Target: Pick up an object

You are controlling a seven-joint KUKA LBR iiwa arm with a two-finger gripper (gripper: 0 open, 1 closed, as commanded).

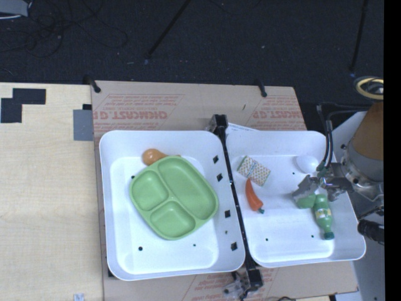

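Note:
The right bin (pixel 282 249) holds an orange carrot-shaped toy (pixel 253 196), a patterned packet (pixel 254 170), a white round object (pixel 306 163) and a green bottle (pixel 323 216) lying near the right wall. My gripper (pixel 318 190) hangs low at the bin's right side, just above the bottle's upper end, beside a small green piece (pixel 305 200). Whether anything sits between its fingers cannot be made out.
The left bin (pixel 119 243) bears a green divided plate (pixel 173 197) with an orange ball (pixel 151 156) at its upper left rim. A black divider (pixel 229 199) separates the bins. Cardboard (pixel 188 105) lies under both, with a wooden bench surface (pixel 44 199) to the left.

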